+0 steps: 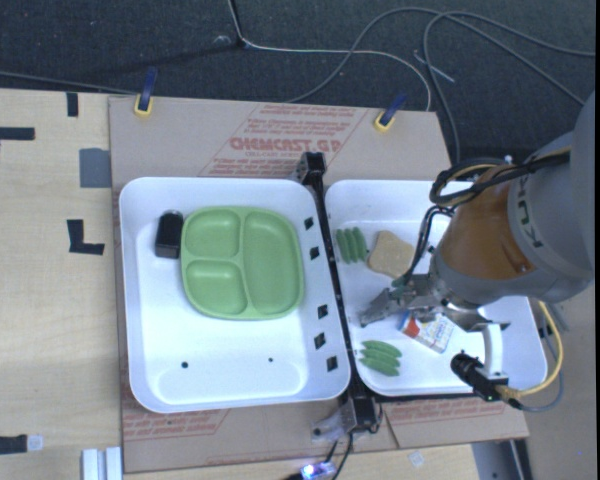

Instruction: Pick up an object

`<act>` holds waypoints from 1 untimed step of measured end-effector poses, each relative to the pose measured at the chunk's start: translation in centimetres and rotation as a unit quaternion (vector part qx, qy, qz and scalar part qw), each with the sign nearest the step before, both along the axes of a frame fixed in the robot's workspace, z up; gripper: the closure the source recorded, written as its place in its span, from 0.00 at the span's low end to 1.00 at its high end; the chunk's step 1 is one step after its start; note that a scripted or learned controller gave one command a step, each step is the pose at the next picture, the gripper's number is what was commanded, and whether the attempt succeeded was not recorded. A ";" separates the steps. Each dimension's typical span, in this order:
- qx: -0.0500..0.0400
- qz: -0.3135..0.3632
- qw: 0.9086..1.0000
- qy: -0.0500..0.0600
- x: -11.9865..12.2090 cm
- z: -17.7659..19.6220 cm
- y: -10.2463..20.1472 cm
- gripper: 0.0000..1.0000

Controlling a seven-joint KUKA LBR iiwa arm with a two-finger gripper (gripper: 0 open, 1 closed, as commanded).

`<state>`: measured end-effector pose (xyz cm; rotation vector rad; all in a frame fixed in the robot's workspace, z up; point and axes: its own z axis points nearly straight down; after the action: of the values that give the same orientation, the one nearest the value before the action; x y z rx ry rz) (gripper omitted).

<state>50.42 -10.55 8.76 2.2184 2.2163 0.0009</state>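
- a pale wooden bench (40, 298) is carrying a brown cardboard sheet (280, 138) pinned by yellow clamps; dark carpet with loose cables is lying behind it
- two white bins are sitting side by side; the left bin (150, 358) is holding a green divided plate (242, 262) and a small black block (168, 234) touching its left edge
- the right bin (540, 353) is holding a tan sponge (390, 253), a ridged green piece (351, 245), a green pod (381, 357) and a red, white and blue packet (430, 330)
- the gripper (380, 309) is hanging low between sponge and pod, fingers slightly parted, gripping nothing
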 end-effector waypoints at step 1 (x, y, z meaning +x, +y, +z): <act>-0.002 0.000 1.000 -0.003 0.2 1.2 -0.1 1.00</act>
<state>50.61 -10.65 9.98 2.2139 2.2107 0.0049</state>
